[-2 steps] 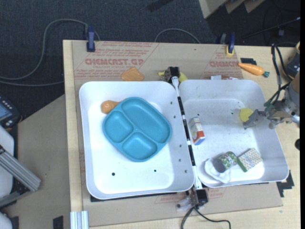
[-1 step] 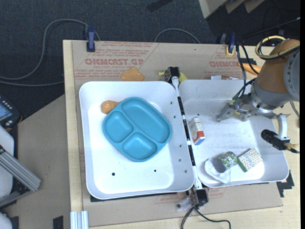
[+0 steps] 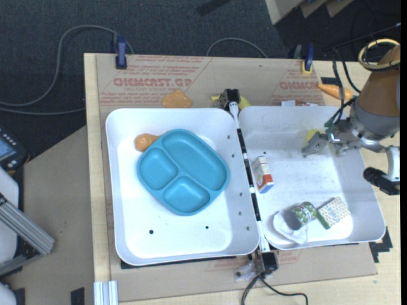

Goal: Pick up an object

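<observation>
The gripper (image 3: 316, 146) hangs over the upper part of the right bin (image 3: 356, 189), its fingers spread apart and nothing between them, with a small yellow piece (image 3: 311, 135) just beside it. Below and to its left lies a small white and red carton (image 3: 262, 173) near the bin's left wall, and further below sit a crumpled green and white wrapper (image 3: 296, 218) and a green patterned packet (image 3: 333, 212). Well off to its left, the other bin (image 3: 127, 189) holds a blue divided plate (image 3: 182, 171) with an orange item (image 3: 144, 142) at its upper left edge.

Two white bins (image 3: 127, 189) sit on the tabletop. One blue divided plate (image 3: 182, 170) and one orange piece (image 3: 145, 142) lie in the left bin. The right bin (image 3: 286, 126) holds one small carton (image 3: 262, 174), one green packet (image 3: 333, 212) and one crumpled wrapper (image 3: 296, 218).
</observation>
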